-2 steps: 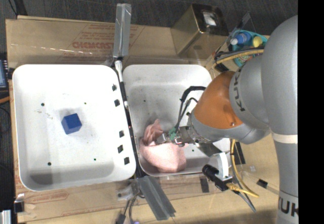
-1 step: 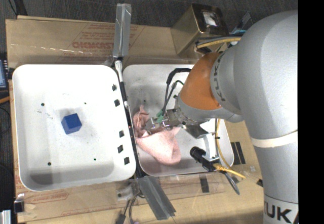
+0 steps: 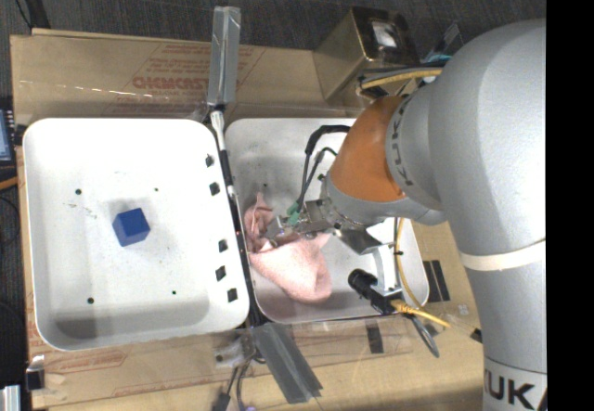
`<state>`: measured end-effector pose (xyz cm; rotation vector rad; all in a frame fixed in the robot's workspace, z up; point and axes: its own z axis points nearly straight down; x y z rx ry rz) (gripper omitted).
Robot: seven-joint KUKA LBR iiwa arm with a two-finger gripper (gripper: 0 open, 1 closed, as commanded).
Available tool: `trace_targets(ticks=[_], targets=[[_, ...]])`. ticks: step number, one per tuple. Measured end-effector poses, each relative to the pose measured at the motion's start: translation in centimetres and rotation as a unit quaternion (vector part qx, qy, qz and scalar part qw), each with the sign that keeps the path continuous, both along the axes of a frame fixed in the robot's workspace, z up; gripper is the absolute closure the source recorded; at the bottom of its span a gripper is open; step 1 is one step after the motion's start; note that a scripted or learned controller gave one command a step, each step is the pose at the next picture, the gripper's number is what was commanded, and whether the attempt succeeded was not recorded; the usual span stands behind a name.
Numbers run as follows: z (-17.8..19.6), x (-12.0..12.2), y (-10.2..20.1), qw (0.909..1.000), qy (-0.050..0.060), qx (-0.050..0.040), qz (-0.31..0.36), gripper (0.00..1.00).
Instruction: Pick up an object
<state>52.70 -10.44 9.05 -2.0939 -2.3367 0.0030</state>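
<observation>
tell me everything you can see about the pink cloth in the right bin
The pink cloth is soft, crumpled fabric, pale pink with a darker, bunched fold at its upper left. It lies in a heap on the floor of the right bin, near the divider between the bins. The hand sits at its upper edge; whether it grips the fabric cannot be told.

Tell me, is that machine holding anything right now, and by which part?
It cannot be told. The gripper sits low over the pink cloth in the right bin, but a hold isn't visible.
</observation>
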Motion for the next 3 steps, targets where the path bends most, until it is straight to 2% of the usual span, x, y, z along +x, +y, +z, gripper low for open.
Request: trace_targets(ticks=[1,2,3], targets=[[0.0,0.0,0.0,1.0000,0.000,0.0000,0.000,0.00],[0.0,-1.5,-3.1,1.0000,0.001,0.0009,0.007,0.00],[0.8,-1.5,-3.0,0.9999,0.003,0.0018,0.010,1.00]])
